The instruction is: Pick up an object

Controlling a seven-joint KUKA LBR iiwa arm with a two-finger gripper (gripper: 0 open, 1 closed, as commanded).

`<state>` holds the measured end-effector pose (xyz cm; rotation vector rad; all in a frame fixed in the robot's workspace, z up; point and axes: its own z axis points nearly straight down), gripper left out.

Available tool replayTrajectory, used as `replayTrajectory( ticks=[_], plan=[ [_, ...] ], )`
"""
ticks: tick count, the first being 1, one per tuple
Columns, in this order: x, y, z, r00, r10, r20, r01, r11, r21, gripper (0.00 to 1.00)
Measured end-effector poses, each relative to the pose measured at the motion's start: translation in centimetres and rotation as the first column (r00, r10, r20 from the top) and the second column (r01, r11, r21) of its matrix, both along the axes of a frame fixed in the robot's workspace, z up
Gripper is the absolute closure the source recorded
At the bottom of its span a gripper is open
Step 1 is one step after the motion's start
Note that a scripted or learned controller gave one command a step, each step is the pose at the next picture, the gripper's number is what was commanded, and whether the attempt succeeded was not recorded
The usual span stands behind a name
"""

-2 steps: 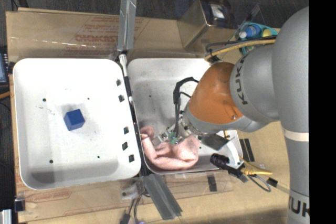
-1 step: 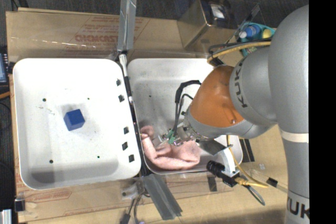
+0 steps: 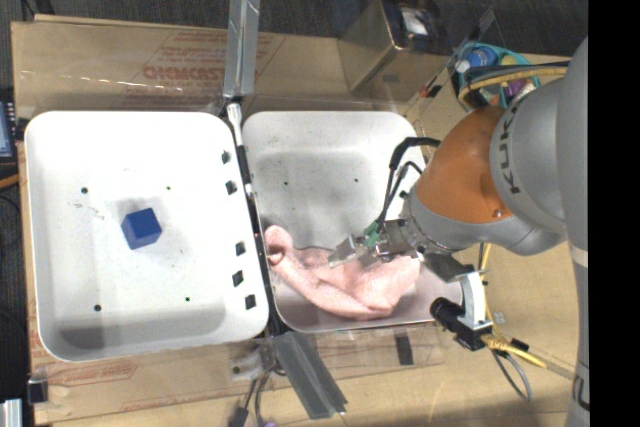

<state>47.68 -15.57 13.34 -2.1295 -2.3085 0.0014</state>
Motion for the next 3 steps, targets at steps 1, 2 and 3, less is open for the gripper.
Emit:
replayTrajectory(
  ticks=[1, 2, 3],
  plan=[
    [2.78, 4.21, -4.23, 1.0, 0.007, -0.003, -0.007, 1.0, 0.002, 0.0],
    [2.84, 4.27, -3.25, 1.0, 0.01, -0.004, -0.01, 1.0, 0.003, 1.0],
    [2.84, 4.25, -3.25, 1.0, 0.011, -0.004, -0.011, 1.0, 0.003, 0.0]
  ],
)
